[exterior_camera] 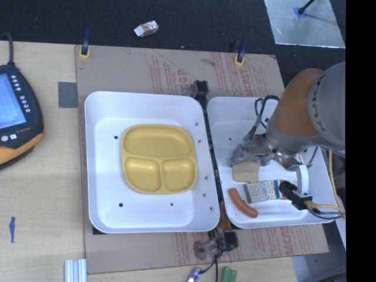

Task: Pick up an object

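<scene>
In the right bin [226, 122] lie a beige sponge-like block [245, 171], a patterned green and white packet [261, 191] and a red-orange sausage [242, 202]. My gripper [248, 151] hangs low over the bin's middle, just above the beige block and touching or nearly touching its top edge. The arm's grey body and orange band cover the bin's right part. The left bin [106, 204] holds a yellow three-compartment plate [158, 157].
A teach pendant [16, 113] lies at the far left of the bench. A small wrapped item [146, 29] sits on the dark floor beyond the bench. Clamps hold the cardboard sheet [176, 69] under both bins.
</scene>
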`<state>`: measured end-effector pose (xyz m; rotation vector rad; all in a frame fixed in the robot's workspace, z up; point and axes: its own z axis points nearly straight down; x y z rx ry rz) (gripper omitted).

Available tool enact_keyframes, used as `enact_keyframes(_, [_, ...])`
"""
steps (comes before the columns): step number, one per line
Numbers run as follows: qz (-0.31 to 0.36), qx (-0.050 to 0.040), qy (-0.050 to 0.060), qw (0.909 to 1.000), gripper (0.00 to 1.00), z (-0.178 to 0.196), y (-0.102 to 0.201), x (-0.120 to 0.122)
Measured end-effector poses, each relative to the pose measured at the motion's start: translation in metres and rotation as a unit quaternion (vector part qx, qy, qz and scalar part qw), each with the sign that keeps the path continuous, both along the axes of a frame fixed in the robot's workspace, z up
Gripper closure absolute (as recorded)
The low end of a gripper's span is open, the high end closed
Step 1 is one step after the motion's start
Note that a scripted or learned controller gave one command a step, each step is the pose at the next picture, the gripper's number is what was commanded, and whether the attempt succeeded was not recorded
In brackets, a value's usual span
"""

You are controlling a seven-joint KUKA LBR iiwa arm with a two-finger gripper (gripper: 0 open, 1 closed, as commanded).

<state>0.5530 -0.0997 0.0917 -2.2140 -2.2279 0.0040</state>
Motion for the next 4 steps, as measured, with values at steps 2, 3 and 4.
enact_keyframes(2, [-0.001, 0.0008, 0.002, 1.0000, 0.00, -0.0004, -0.0020, -0.0065])
enact_keyframes(3, [0.000, -0.0001, 0.000, 1.0000, 0.00, -0.0002, -0.0013, -0.0043])
enact_keyframes(4, [0.000, 0.0012, 0.003, 1.0000, 0.00, -0.0004, 0.0047, -0.0080])
